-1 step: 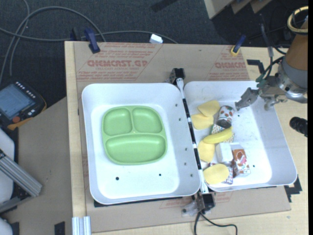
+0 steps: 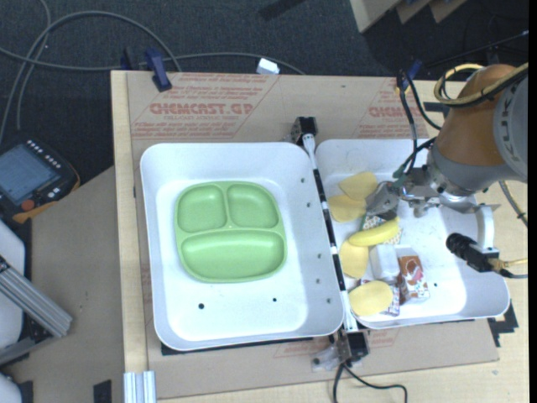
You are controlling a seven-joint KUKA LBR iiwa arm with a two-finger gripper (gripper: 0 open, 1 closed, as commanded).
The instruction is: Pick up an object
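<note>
Right bin (image 2: 470, 296), my view from above: a cluster of pale yellow pieces along its left wall. One yellow banana-shaped piece (image 2: 374, 235) lies near the bin's middle, tilted. Yellow rounded pieces (image 2: 356, 193) sit at about 11 o'clock from it, another yellow piece (image 2: 355, 259) at 7 o'clock touching it, and a yellow oval (image 2: 372, 297) further down at 6 o'clock by the bin's lower edge. A small white and red-brown packet (image 2: 410, 277) lies at 4 o'clock from the banana piece; its print is too small for me to read.

The hand (image 2: 388, 200) sits at roughly 1 o'clock from the banana piece, just above it and close. I cannot tell whether it is released or clenched, and I see nothing clearly gripped.

The arm (image 2: 482, 141) comes in from 3 o'clock, orange band showing.

Left bin (image 2: 159, 175) carries a green divided plate (image 2: 230, 231), three compartments, well apart from the hand.

The cardboard sheet (image 2: 134, 99) over the desk reads "CHEMCAST" in red at 12 o'clock, repeated partly at upper right. A handheld pendant (image 2: 29, 179) lies off the desk at 9 o'clock.
</note>
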